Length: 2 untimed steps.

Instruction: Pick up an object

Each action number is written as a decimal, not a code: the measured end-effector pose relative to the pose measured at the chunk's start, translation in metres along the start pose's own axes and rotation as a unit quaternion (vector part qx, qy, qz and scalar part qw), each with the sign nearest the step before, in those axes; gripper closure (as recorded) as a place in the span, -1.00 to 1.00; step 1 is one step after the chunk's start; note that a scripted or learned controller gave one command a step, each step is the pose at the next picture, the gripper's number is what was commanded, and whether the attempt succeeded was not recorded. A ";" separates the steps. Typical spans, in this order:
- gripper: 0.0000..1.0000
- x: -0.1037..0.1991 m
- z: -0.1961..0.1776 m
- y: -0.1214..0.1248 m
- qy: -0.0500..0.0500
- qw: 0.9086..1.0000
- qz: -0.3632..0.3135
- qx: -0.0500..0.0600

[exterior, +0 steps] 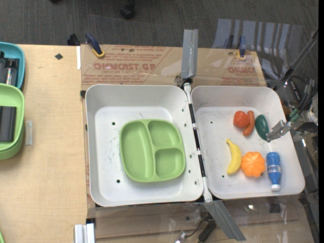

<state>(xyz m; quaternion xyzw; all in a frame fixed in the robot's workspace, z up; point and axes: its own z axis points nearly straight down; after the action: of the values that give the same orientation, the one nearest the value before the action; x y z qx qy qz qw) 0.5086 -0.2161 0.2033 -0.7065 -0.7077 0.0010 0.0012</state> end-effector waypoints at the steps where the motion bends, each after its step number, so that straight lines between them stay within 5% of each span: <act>1: -1.00 0.105 -0.023 -0.008 0.000 0.996 0.084 0.000; 2: 1.00 0.104 -0.031 -0.008 -0.001 0.996 0.084 0.001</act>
<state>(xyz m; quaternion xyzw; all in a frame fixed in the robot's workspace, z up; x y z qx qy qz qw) 0.5008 -0.1122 0.2344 -0.7633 -0.6460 0.0025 0.0015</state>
